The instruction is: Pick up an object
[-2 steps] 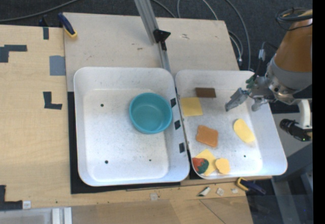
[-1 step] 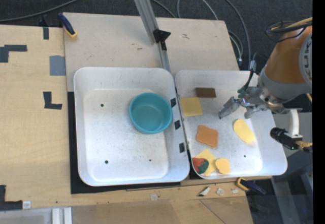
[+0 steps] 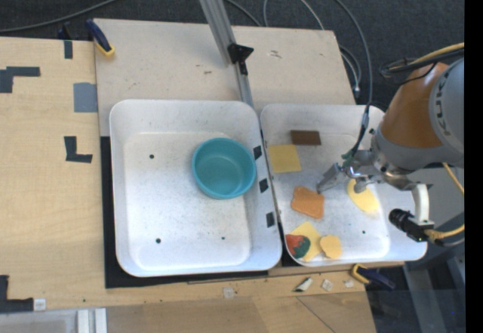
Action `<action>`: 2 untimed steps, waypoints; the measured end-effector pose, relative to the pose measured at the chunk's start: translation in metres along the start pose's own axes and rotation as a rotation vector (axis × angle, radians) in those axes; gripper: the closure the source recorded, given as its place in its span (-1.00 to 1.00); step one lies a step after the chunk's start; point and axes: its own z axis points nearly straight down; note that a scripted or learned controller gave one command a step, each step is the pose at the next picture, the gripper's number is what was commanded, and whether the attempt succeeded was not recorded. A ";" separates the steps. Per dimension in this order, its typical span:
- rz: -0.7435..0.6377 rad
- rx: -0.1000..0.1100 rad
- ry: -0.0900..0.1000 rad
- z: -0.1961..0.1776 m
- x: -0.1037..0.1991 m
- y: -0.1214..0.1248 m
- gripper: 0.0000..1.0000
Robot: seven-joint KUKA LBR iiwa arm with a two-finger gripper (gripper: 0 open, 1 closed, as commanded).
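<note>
My gripper (image 3: 343,183) hangs low over the right bin (image 3: 332,116), near its right side, and stands open with nothing between its fingers. One fingertip (image 3: 324,183) points toward an orange wedge (image 3: 308,203) just below and left of it. The other sits at the upper edge of a pale yellow piece (image 3: 367,200). A yellow square (image 3: 284,158) and a brown block (image 3: 305,137) lie farther back in the same bin. At its front edge are a red, green and yellow item (image 3: 302,242) and a small yellow piece (image 3: 330,247).
A teal bowl (image 3: 223,167) stands in the left bin (image 3: 151,120), close to the divide between the bins. A grey pole (image 3: 215,3) slants down from the top to the bins' back edge. Cables run behind the bench.
</note>
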 end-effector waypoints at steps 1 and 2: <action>-0.002 -0.005 0.000 -0.013 0.001 0.002 1.00; 0.001 -0.011 -0.002 -0.060 -0.008 0.000 1.00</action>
